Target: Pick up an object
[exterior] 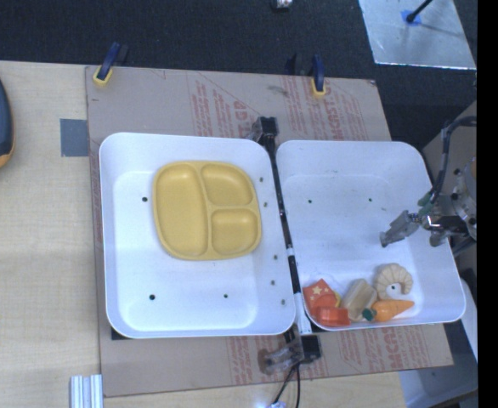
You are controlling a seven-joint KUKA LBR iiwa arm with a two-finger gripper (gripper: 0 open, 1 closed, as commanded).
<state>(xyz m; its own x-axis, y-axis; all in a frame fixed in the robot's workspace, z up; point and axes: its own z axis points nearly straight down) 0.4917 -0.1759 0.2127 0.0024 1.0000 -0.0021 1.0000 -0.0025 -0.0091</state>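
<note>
End effector (415, 228) low at right edge

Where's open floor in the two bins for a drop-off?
Left bin: bare strip below the yellow divided plate, toward the near wall. Right bin: upper and middle floor bare, bordered by the centre divider and the hand. Crowded: right bin's near edge, where the toy foods cluster.

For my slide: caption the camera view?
Gripper over right bin, toys at its near edge; yellow tray left.
</note>
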